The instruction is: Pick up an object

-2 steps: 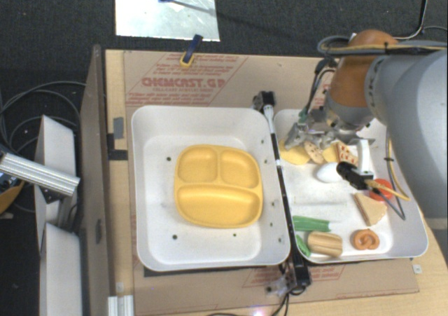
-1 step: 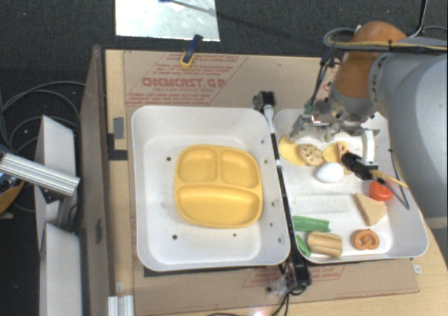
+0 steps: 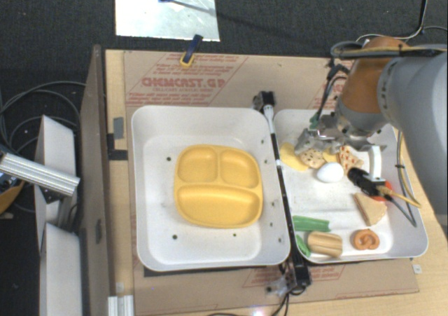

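Slanted overhead view, both bins (image 3: pixel 150 188)

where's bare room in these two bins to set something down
Free: the left bin's floor around the yellow divided plate, widest along its left wall, and the right bin's middle patch between the white egg and the green beans. Crowded: under the gripper and the near edge.

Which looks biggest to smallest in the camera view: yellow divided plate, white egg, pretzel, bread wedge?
1. yellow divided plate, by far the largest.
2. bread wedge.
3. white egg and pretzel look about alike; I can't rank them.
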Motion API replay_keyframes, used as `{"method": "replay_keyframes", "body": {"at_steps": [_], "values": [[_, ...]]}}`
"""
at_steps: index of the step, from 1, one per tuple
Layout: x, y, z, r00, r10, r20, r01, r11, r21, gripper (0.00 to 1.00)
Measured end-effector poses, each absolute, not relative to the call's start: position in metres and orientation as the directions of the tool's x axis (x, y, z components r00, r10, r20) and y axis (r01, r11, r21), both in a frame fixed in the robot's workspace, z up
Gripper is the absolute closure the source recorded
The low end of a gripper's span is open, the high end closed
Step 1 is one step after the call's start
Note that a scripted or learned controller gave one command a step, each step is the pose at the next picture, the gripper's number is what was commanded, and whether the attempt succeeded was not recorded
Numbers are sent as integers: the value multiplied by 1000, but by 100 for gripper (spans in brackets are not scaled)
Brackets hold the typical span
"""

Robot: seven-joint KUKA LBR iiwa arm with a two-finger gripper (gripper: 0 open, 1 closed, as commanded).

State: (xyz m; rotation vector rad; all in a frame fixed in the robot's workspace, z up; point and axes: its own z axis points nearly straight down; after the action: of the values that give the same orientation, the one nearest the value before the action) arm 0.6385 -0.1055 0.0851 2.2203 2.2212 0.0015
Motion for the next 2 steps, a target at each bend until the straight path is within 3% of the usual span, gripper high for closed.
{"method": "replay_keyframes", "body": {"at_steps": [1, 2], "values": [[639, -89, 87, -4, 1000, -3, 1000, 4, 6, 0], [634, -109, 85, 0, 1000, -1, 1000, 0, 3, 0]]}}
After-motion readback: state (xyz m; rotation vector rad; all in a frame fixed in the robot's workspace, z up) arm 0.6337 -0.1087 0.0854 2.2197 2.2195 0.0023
